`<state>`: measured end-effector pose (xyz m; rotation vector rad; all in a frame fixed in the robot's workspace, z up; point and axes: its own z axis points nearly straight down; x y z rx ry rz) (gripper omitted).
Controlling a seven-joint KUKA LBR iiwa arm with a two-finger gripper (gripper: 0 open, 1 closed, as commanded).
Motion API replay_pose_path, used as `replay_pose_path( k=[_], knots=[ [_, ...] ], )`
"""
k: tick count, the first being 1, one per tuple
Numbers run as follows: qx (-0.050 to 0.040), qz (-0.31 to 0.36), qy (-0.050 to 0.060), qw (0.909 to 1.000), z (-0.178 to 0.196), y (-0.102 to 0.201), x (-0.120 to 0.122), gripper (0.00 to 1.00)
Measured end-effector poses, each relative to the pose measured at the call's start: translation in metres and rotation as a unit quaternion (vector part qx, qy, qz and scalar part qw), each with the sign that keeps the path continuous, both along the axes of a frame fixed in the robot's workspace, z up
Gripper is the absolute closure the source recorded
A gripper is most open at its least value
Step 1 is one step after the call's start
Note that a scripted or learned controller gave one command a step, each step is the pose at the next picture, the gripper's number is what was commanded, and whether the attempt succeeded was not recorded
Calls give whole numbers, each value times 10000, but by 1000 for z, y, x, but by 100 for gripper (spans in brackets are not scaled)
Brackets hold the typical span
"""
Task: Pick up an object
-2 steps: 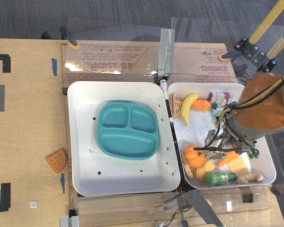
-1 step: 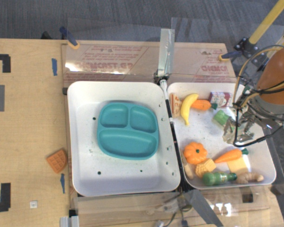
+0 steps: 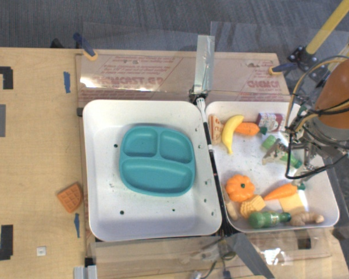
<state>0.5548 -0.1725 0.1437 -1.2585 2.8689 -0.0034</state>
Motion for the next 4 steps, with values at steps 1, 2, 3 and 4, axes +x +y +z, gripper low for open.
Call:
replay_pose_path(
  k=[1,2,3,4],
  knots=[
    [-9,-32,-24,10000,-54,-25,67,0],
    [8,-108,-4,9999,-54,43,-13,0],
    [-20,133,-22,9999,-55,-31,12,0],
    [10,477,-25,9989,-55,35,65,0]
  ],
)
